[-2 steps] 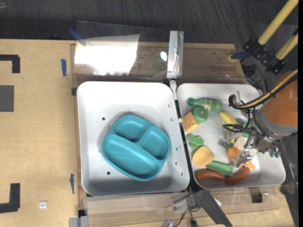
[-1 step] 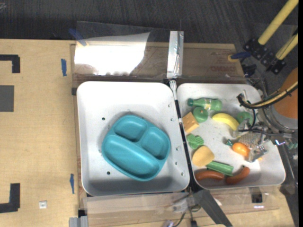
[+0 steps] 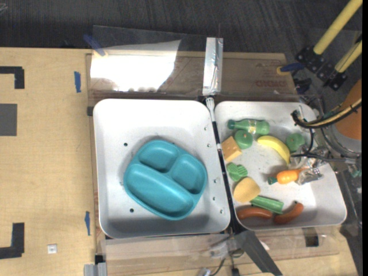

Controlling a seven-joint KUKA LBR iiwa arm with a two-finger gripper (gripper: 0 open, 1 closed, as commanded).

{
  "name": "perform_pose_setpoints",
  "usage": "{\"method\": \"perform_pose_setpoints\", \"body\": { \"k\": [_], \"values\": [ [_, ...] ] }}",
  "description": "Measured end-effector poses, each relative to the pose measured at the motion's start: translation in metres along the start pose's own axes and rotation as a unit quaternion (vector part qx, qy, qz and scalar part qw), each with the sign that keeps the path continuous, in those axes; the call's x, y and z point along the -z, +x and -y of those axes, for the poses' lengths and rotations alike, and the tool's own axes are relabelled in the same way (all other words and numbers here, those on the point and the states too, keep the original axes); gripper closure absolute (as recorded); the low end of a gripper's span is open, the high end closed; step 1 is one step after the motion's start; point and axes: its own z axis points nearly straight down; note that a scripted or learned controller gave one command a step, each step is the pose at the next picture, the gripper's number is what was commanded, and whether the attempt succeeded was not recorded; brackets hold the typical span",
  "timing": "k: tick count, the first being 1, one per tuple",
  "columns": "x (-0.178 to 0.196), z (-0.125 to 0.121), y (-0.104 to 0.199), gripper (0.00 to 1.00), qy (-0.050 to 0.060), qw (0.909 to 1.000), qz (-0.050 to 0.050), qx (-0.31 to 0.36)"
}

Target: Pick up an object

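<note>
The right bin (image 3: 330,203) holds several toy foods: a green bottle (image 3: 248,125), a yellow banana (image 3: 275,148), an orange carrot (image 3: 286,177), a brown sausage (image 3: 270,213), a green cucumber (image 3: 266,202), a tan wedge (image 3: 231,149) and a yellow-orange piece (image 3: 246,190). My gripper (image 3: 309,170) reaches in from the right and hangs low over the bin's right side. Its metal tip is right beside the carrot's right end; whether they touch is unclear.
The left bin (image 3: 109,154) carries a teal divided plate (image 3: 165,177). A small green piece (image 3: 237,170) and a round green one (image 3: 296,141) also lie in the right bin. Cables and the arm's body crowd the right rim. A clear panel stands behind the bins.
</note>
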Motion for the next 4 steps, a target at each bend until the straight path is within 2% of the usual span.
{"method": "perform_pose_setpoints", "body": {
  "k": [1, 2, 3, 4],
  "values": [
    [0.082, -0.046, -0.092, 1.00, -0.004, 0.9989, -0.005, -0.047],
    [0.078, -0.044, -0.088, 0.00, -0.005, 0.9987, -0.009, -0.050],
    [-0.014, -0.086, -0.104, 0.00, -0.004, 0.9999, -0.007, 0.012],
    [-0.015, -0.094, -0.102, 0.00, -0.005, 0.9999, -0.008, 0.009]
  ]
}}
